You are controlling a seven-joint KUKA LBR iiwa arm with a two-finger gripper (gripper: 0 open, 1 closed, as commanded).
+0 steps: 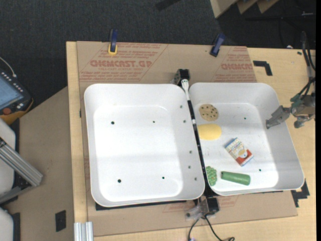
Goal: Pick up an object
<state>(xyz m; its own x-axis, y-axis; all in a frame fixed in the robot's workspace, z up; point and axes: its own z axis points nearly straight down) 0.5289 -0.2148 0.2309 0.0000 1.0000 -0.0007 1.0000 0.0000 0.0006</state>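
The objects I could lift all lie in the right shallow white plastic bin [271, 97]: a round tan cookie dotted with dark chips [208, 112] near the inner wall, a smooth yellow lemon-shaped lump [209, 132] just below it, a small blue, white and red carton [237, 151] lying tilted toward the middle, a green cylinder [235, 177] on its side near the front, and a knobbly green piece [211, 175] just beside it by the divider. My gripper [279, 117] hovers over this bin's right rim, apart from all of them. How my jaws stand, I cannot tell. The left shallow white bin [100, 104] sits alongside on the brown cardboard sheet [150, 59].
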